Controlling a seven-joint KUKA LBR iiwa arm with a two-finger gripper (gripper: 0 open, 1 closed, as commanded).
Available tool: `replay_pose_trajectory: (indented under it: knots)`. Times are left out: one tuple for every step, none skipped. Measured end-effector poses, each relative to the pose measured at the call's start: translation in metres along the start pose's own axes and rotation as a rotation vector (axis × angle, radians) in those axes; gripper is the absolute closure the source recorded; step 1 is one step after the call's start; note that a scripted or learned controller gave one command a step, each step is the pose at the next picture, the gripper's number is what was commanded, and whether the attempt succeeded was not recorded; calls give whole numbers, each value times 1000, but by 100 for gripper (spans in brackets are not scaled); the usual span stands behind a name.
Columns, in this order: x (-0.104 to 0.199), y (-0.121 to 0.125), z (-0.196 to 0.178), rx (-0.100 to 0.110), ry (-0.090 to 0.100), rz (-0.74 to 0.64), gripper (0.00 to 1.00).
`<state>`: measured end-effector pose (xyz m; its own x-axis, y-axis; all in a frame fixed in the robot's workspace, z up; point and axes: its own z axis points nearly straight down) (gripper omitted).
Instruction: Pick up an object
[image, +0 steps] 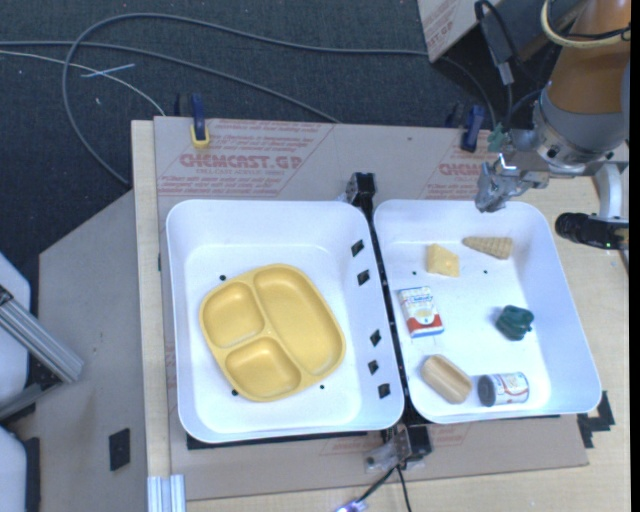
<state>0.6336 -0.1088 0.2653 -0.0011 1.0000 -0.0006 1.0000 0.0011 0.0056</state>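
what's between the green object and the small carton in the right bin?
Nothing. In the camera view, bare white bin floor runs from the small carton to the green object; the right bin holds other items elsewhere.

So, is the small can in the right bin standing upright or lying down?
Lying down: the can shows its long labelled side and one round end, beside the bread roll.

In my right-hand bin (570, 300) lie a yellow wedge (443, 260), a tan ridged wedge (488, 245) and a red-and-white carton (421, 310). Nearer the front lie a dark green lump (515, 321), a tan roll (445, 379) and a small can on its side (503, 388), all apart.
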Motion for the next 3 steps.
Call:
replay_pose_trajectory:
  knots:
    - [48, -9, -2, 8, 2, -1, 100]
    - [98, -10, 12, 9, 2, -2, 100]
    - [151, -29, 31, 10, 2, -2, 100]
